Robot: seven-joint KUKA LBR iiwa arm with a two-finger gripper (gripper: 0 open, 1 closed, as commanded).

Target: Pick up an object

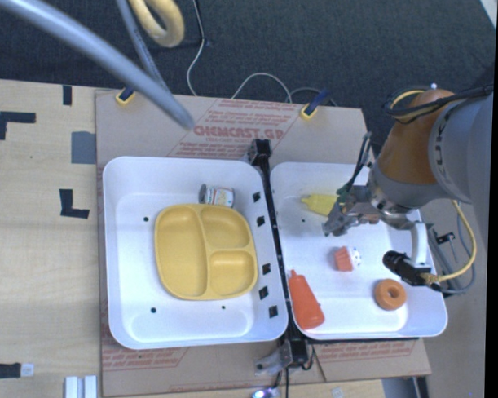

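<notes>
We see the gripper [339,222] low over the right bin [428,323], toward its far edge. A yellow object [317,205] lies just beside it, toward the divider; whether anything is gripped, we cannot tell.

One fixed camera was mounted above the bench [36,227] and looked down at a slant. Both white bins [116,255] sat near frame centre, at moderate range, with their far rims toward the top edge. The arm [447,144] entered from the right of the bins. Dark floor [320,41] lay beyond the bench.
</notes>
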